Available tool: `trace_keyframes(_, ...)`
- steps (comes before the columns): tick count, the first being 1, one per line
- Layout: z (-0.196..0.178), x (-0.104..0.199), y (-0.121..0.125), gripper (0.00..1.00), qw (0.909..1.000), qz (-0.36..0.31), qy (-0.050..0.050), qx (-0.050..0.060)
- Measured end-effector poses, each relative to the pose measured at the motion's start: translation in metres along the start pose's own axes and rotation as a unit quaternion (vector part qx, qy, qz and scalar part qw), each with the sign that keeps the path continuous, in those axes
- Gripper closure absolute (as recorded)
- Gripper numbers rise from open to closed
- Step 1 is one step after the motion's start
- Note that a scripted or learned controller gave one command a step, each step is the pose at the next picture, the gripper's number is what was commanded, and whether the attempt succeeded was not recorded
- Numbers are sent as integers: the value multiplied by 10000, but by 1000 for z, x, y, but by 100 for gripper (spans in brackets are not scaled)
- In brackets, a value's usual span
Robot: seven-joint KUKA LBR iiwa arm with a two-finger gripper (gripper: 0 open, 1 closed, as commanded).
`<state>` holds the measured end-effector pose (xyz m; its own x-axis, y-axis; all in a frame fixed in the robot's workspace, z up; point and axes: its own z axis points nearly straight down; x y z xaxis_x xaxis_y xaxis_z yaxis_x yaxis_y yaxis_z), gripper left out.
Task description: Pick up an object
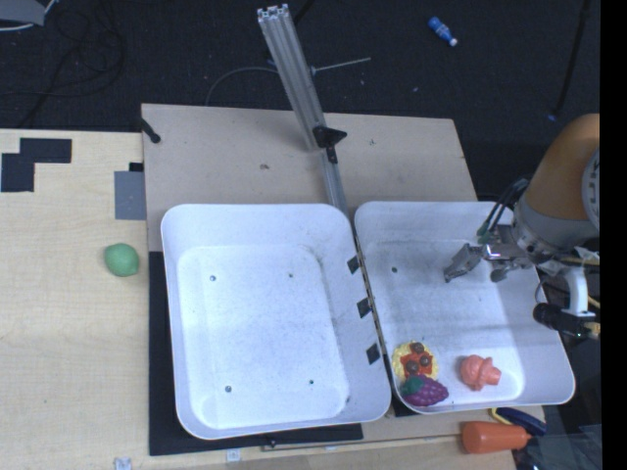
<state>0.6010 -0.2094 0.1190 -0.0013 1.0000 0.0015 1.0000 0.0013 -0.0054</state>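
While gripper hovers, right bin, toys

The grey cylindrical robot arm carries a broad orange band above the wrist. Dark cables run along the wrist housing toward the tool. The metallic grey two-finger gripper has slim, tapered fingers. A black bracket with a white fitting sits beside the wrist.
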Motion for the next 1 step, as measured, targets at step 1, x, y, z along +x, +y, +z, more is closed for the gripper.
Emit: trace_keyframes(1,29,1,0,0,10000,0,-6,-19)
